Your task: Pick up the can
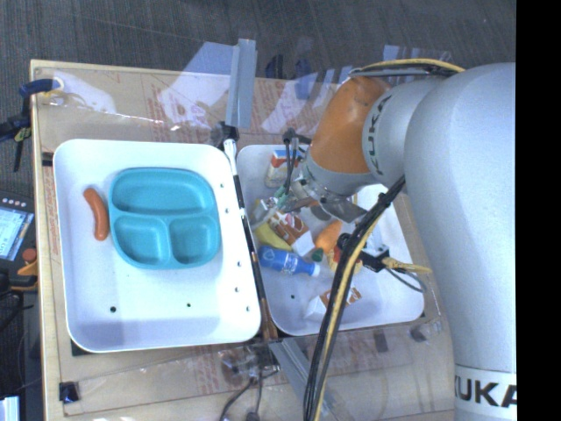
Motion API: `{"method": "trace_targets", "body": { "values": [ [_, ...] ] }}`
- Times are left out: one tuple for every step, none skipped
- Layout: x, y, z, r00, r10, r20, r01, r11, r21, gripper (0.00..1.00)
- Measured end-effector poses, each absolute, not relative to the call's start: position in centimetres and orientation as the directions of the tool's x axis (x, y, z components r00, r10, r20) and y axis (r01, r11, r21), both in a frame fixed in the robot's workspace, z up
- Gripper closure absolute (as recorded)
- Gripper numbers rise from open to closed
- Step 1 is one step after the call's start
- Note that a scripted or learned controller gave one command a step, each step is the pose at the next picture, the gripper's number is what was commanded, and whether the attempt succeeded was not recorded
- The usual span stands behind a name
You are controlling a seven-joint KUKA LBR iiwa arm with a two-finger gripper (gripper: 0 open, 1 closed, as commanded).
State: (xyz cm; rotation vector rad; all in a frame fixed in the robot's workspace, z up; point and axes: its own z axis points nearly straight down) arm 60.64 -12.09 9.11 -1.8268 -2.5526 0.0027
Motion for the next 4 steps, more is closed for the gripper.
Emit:
{"method": "trace_targets", "body": {
  "values": [
    [63.5, -11.4, 9.1, -0.275, 0.961, -0.006, 0.961, 0.275, -0.006, 0.0],
    [61.5, -19.4, 9.1, -0.322, 0.947, 0.001, 0.947, 0.322, -0.003, 0.0],
    [56.6, -21.0, 9.1, -0.332, 0.943, 0.002, 0.943, 0.332, -0.003, 0.0],
    [56.6, -21.0, 10.0, -0.335, 0.942, 0.004, 0.942, 0.335, -0.005, 1.0]
  ]
}}
